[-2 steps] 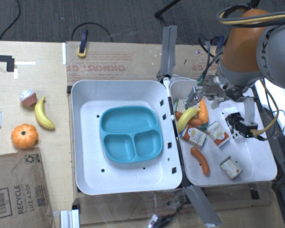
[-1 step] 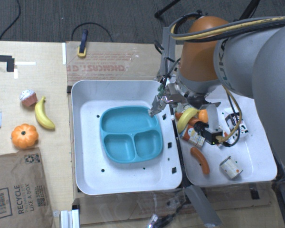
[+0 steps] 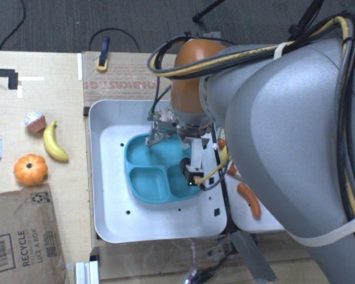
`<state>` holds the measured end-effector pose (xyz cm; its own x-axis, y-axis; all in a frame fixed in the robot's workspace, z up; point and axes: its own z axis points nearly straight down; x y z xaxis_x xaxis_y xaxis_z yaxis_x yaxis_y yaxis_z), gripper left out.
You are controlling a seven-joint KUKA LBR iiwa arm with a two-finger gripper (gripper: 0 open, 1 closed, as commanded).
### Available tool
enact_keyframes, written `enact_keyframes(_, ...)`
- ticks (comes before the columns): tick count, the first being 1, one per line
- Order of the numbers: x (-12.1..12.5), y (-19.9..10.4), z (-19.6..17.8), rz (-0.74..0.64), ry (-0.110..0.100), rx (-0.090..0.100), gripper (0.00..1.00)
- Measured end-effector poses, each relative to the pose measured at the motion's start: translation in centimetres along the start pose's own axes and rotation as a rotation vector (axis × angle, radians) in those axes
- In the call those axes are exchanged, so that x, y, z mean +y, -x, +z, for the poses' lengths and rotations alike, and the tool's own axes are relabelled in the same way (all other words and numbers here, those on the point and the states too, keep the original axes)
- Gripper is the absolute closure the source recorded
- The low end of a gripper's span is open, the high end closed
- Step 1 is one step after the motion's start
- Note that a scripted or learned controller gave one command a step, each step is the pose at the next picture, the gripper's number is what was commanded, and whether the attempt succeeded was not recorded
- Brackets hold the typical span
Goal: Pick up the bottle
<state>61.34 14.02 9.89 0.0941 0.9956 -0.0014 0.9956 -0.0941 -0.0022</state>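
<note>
You have one gripper [image 3: 158,130] low over the one blue tray [image 3: 148,182] in the left bin [image 3: 106,218]; its state cannot be told, nor where the bottle lies. Left of the bins: one banana [image 3: 54,142], one pumpkin [image 3: 31,169], one cupcake [image 3: 35,122]. One sausage [image 3: 249,200] lies in the right bin [image 3: 266,222].

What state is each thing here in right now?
Blue tray: lying flat in the white bin, compartments facing up.
Gripper: low over the tray's upper edge.
Banana: lying on the bench, outside the bin.
Small pumpkin: upright beside the banana.
Cupcake: sitting by the banana's tip.
</note>
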Motion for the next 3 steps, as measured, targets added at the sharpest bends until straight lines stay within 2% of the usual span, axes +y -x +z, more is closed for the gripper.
enact_keyframes(1,0.0,0.1,-0.9,0.0,-0.002,-0.002,1.0)
enact_keyframes(2,0.6,-4.8,-10.7,-0.285,0.002,-0.002,1.0)
enact_keyframes(3,-3.7,2.6,-1.3,-0.282,-0.001,-0.001,1.0)
